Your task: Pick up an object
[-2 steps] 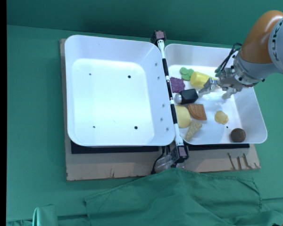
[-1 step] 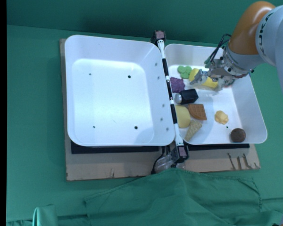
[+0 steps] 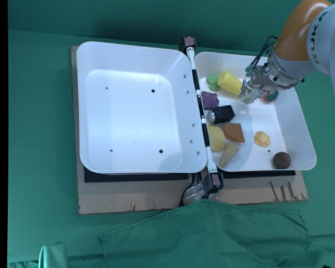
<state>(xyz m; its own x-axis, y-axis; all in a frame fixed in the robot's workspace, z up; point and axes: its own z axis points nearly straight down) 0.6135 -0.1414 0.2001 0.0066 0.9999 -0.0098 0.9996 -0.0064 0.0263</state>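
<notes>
Green cloth (image 3: 212,236) lies bunched at the near edge, partly over the cardboard sheet (image 3: 128,197) under both bins. Counter (image 3: 39,121) is covered in green.

Left bin (image 3: 89,54) is white, shallow, with a few small dark dots on its floor. Right bin (image 3: 301,144) holds all the items. A white bar with dark clamps (image 3: 196,94) runs along the seam between the bins, one clamp at the far end, one at the near end.

Items in the right bin, far to near: green piece (image 3: 213,82) at the far left, yellow block (image 3: 230,83) just right of it, purple grapes (image 3: 209,99) nearer, black block (image 3: 224,114) beside the grapes, with a small grey thing touching its left side. Brown waffle (image 3: 233,132) sits just near of the black block. Pale yellow round item (image 3: 215,138) is left of the waffle, against the seam wall. Cone (image 3: 229,153) lies near of the waffle, tilted. Small yellow item (image 3: 262,139) sits alone mid-bin. Brown ball (image 3: 281,160) is in the near right corner.

My arm (image 3: 318,27) comes in from the right, orange band up top. My hand (image 3: 251,95) is down over the far part of the right bin, just right of the yellow block. Can't tell if the hand is released or clenched; fingers too blurred. A red-and-teal item (image 3: 269,96) sits just right of the hand, partly hidden by it. Nothing visibly between my fingers.
</notes>
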